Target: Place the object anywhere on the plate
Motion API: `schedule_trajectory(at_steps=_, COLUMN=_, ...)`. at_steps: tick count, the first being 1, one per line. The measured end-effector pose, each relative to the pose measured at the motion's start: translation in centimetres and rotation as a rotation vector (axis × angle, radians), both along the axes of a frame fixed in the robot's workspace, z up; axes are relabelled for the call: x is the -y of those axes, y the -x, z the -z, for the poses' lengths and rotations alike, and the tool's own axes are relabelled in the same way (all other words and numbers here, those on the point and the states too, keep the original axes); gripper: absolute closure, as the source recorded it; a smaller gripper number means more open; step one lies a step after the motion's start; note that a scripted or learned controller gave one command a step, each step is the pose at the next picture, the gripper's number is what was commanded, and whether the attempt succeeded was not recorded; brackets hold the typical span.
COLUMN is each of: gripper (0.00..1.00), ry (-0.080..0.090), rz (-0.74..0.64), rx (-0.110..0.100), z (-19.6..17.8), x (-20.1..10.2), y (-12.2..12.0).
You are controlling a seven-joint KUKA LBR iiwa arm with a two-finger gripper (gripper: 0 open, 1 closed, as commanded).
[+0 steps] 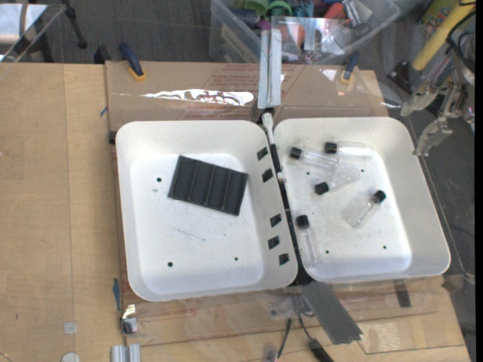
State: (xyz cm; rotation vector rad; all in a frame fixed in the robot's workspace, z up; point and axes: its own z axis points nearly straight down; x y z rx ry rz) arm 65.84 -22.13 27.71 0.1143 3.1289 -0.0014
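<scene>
We see the arm [445, 29] at the far right, its orange band above a grey metal wrist. The claw [429, 136] hangs just outside the far right corner of the right bin [423, 225], over the bench rather than over the bin floor. It is small and blurred against the clutter behind it, so we cannot tell whether it is apart or together, and we see nothing held in it.

The task's things are five clear vials with black caps, all lying on their sides in the right bin:
- The first vial [309, 156] and the second vial [351, 152] lie near the far wall, almost end to end.
- The third vial [338, 179] lies just nearer than those two, slanted, with its cap toward the near left.
- The fourth vial [364, 208] lies to the right of centre, apart from the rest, with its cap at its far right end.
- The fifth vial [306, 241] lies along the left wall, with its cap at the far end.

The plate [207, 185], a black ribbed rectangle, lies flat in the left bin [143, 270], toward the far side and turned a little askew. No vial touches it.

Beyond the bins stands a clear tub [302, 10] of coloured odds and ends. The two bins meet at a seam marked with small black tabs [275, 219].
</scene>
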Motion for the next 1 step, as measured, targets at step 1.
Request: schedule_trajectory(at_steps=1, gripper=0.0, ry=0.001, rz=-0.196, rx=-0.001, z=0.08, x=0.0, y=-0.66)
